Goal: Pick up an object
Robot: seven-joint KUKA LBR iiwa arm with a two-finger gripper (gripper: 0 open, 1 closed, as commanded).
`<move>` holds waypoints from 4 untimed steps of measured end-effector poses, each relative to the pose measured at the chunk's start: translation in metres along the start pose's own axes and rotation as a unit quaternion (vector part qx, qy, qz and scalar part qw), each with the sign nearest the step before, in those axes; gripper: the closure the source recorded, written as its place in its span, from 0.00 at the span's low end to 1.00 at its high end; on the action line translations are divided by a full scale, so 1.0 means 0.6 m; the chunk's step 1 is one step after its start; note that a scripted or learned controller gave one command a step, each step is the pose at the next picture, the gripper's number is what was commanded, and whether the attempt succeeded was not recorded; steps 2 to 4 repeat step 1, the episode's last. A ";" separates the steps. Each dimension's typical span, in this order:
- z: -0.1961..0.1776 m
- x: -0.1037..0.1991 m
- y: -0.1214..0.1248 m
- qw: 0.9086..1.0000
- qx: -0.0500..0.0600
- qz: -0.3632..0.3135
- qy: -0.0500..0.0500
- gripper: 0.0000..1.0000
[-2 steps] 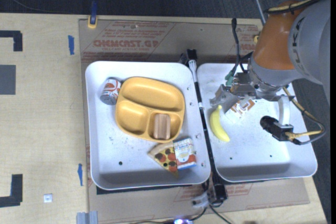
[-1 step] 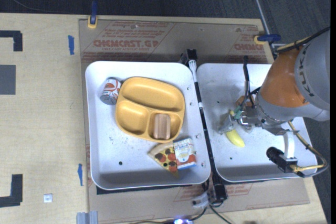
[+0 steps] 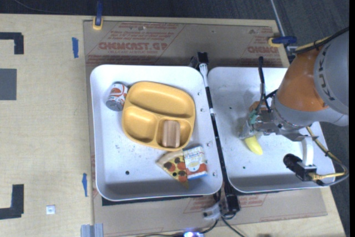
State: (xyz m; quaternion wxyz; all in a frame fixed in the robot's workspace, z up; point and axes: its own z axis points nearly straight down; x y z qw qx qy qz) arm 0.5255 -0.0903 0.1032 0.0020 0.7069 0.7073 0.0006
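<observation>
My gripper point(image 3: 250, 127) hangs low over the right bin point(image 3: 233, 91), near its middle, reaching in from the right. A small yellow banana point(image 3: 254, 145) lies on the bin floor just below and in front of it, very close to the gripper tip. The gripper's own body hides whether it touches the banana. Nothing shows as lifted.
The left bin point(image 3: 105, 175) holds a yellow divided plate point(image 3: 152, 105) with a brown sausage-like piece point(image 3: 170, 133) in one compartment. A crushed can point(image 3: 116, 96) lies at the plate's left. A toy pizza slice point(image 3: 175, 165) and a small carton point(image 3: 194, 160) lie near the front.
</observation>
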 end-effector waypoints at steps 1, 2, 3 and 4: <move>-0.136 0.101 -0.049 1.000 0.001 0.000 0.001 1.00; -0.136 0.101 -0.049 1.000 0.001 0.000 0.001 1.00; -0.136 0.101 -0.049 1.000 0.001 0.000 0.001 1.00; -0.136 0.101 -0.049 1.000 0.001 0.000 0.001 1.00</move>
